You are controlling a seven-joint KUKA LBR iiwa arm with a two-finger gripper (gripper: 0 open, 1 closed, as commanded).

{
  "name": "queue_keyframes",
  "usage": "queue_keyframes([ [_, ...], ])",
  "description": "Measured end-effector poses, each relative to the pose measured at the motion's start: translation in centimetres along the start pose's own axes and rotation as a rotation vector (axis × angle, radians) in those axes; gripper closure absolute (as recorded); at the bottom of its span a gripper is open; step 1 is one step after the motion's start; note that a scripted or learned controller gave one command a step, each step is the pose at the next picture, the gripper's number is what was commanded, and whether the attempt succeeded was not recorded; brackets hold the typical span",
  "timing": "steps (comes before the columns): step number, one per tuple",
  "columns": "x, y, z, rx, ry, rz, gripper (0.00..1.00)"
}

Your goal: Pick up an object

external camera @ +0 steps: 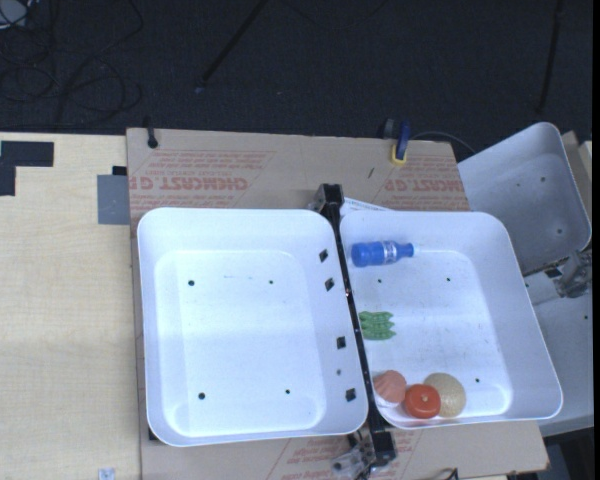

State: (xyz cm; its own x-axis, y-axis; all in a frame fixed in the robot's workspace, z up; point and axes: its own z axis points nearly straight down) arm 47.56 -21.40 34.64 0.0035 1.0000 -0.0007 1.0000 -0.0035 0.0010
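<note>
The right bin (500,258) has all the objects: a blue bottle (382,253) lying on its side by the far wall, a small green pea pod (377,325) near the divider, and a cluster at the near corner, where a pinkish piece (389,385), a red round piece (422,401) and a tan round one (447,392) touch. The left bin (160,298) sits alongside.

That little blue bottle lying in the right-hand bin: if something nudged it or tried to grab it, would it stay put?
Probably not. The blue bottle lies on its side, and its body looks round, so a nudge would likely roll it across the smooth floor of the right bin. It looks small and probably light, and its curved sides might slip between fingers.
</note>
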Motion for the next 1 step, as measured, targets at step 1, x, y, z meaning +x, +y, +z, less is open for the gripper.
queue_keyframes([
  [1,0.03,0.03,-1.03,0.001,0.001,-0.005,1.00],
])
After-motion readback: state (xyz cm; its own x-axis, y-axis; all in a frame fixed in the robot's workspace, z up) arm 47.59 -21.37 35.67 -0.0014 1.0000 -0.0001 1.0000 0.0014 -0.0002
